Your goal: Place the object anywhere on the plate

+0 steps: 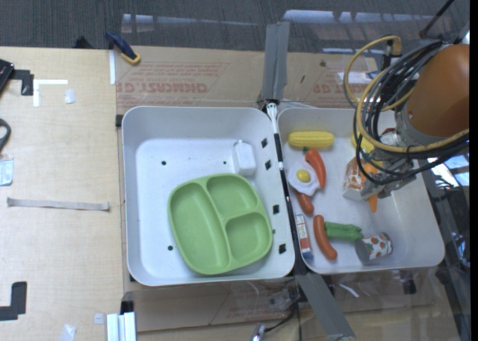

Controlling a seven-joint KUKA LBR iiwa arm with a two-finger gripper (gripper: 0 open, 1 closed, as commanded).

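My gripper hangs low over the right bin with a small orange-and-white packet just beside or under it, and I cannot tell how it is set or whether it touches anything, since cables and my wrist cover it. Nearest in that bin lie a dotted cup on its side, a smooth sausage and a green piece, then a fried egg and chilli, with the bumpy corn cob farthest. The glossy green three-part plate sits in the left bin, a white block beyond it, while my arm reaches in from the right, orange band above looped cables.
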